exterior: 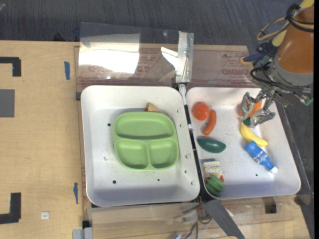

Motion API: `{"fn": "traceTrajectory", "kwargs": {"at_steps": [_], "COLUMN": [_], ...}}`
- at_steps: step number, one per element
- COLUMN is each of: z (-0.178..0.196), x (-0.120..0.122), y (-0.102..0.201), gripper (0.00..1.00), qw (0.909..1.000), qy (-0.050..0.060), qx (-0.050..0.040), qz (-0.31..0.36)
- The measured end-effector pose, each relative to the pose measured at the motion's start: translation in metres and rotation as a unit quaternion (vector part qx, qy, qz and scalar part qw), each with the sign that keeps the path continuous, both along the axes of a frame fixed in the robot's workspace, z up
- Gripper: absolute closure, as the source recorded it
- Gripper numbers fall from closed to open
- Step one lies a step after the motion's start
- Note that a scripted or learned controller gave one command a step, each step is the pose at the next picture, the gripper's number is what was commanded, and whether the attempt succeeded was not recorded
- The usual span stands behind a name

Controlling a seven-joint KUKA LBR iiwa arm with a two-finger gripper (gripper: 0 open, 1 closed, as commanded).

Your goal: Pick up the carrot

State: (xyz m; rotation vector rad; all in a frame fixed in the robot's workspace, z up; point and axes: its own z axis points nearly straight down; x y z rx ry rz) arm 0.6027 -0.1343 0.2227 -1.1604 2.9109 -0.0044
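Two white bins (94, 148) sit side by side, and I judge the lift underway: my gripper (255, 109) hangs over the right bin's far side, fingers closed on the carrot (256, 105), so next I raise it straight up.

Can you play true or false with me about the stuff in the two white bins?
1. The green plate sits in the left bin. True.
2. The banana lies in the left bin. False: it lies in the right bin, just above the blue bottle.
3. The gripper has something orange between its fingers. True; it looks like the carrot.
4. The tomato sits on the green plate. False: it is in the right bin, beside an orange-red pepper.
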Motion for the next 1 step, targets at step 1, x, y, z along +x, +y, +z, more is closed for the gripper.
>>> {"fn": "traceTrajectory", "kwargs": {"at_steps": [1], "z": [0.0122], "x": [0.0029], "y": [0.0041], "gripper": [1.0], "qw": [1.0], "qy": [-0.005], "qx": [0.0017], "qz": [0.001]}}
